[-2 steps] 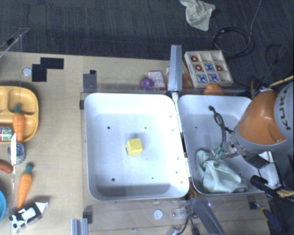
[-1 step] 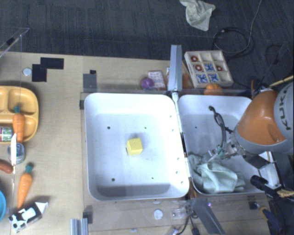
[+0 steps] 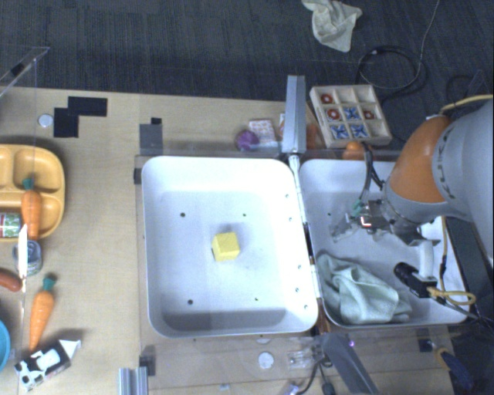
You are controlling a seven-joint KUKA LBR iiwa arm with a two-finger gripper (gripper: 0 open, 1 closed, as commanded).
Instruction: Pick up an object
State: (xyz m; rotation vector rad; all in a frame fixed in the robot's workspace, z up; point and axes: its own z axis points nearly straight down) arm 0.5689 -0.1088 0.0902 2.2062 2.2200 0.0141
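Note:
A small yellow block (image 3: 226,246) lies near the middle of the left white bin (image 3: 166,308). A crumpled pale green cloth (image 3: 361,292) lies in the near part of the right bin (image 3: 328,177). My gripper (image 3: 345,224) hangs over the right bin, above its middle and just beyond the cloth's far edge, reaching in from the right under the orange-banded wrist (image 3: 417,173). I see nothing between its tips.
Behind the bins stand a tic-tac-toe board (image 3: 351,114) and a purple object (image 3: 247,140). On the bench at the left are a yellow tray (image 3: 42,170) with a toy carrot (image 3: 30,212), another carrot (image 3: 40,310) and small toys. A rag (image 3: 333,21) lies on the floor.

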